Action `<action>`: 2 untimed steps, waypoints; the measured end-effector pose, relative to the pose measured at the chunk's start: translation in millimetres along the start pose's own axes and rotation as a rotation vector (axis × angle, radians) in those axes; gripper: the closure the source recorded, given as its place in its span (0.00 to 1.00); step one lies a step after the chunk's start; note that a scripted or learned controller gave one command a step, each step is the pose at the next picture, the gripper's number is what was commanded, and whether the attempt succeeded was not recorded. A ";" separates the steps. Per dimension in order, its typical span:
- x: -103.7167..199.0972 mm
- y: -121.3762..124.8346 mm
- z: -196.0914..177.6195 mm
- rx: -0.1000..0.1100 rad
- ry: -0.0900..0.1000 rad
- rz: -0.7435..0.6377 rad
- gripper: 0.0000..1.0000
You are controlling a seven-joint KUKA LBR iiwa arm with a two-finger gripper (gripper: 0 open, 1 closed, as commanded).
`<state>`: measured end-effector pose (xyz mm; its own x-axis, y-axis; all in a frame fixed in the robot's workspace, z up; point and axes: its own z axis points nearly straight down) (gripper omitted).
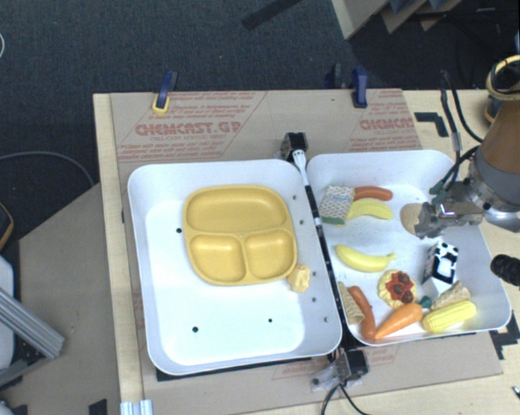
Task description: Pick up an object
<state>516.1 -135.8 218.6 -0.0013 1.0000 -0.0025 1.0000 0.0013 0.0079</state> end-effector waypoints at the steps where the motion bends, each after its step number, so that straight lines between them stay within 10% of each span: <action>1: 55.8 -7.8 -12.1 0.008 0.005 -0.005 1.00; 2: 110.1 -24.3 -6.9 0.012 0.006 -0.004 1.00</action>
<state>491.6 -25.8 225.0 -0.0057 1.0000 0.0030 1.0000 0.0057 -0.0038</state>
